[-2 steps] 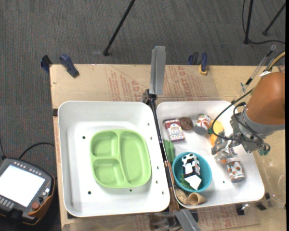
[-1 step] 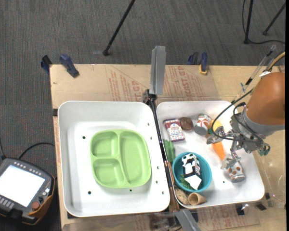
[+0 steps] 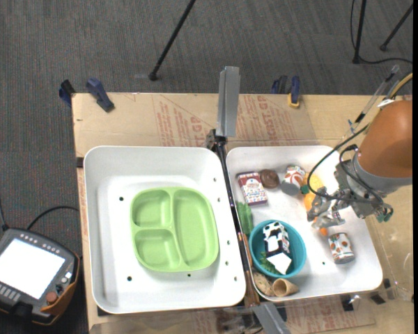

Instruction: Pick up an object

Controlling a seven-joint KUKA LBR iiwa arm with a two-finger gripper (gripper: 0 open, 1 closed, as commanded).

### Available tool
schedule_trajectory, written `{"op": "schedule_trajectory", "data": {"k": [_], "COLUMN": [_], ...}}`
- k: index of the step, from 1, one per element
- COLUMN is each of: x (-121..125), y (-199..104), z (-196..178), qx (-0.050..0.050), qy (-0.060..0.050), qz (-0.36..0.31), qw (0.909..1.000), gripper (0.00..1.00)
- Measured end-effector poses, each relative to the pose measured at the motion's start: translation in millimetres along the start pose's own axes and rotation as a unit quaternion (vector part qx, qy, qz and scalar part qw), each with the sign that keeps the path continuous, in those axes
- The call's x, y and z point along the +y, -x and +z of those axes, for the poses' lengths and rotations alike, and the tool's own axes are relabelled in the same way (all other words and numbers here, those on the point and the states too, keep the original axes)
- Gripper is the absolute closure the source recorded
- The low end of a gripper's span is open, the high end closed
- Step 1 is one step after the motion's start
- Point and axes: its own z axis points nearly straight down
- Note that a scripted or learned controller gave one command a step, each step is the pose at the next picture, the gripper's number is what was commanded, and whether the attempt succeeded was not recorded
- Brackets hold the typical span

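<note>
A cardboard-topped bench (image 3: 167, 117) on dark carpet bears two white bins: the left bin (image 3: 101, 186) holds a green divided plate (image 3: 174, 228), the right bin (image 3: 355, 270) a clutter of small things. The gripper (image 3: 327, 218) hangs low over the right bin's right side, above a small orange piece (image 3: 310, 202) and just up-left of a small can (image 3: 341, 247); whether it is parted or closed cannot be told. Further left lie a teal bowl (image 3: 296, 263) with a black-and-white carton (image 3: 276, 239), a red box (image 3: 252, 188) and a brown round thing (image 3: 269, 179).
</note>
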Motion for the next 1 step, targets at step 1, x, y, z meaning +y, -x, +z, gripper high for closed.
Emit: {"op": "schedule_trajectory", "data": {"k": [1], "x": [0.2], "y": [-0.2], "z": [0.5], "qx": [0.0], "qy": [0.0], "qz": [0.0], "qw": [1.0], "gripper": [0.0]}}
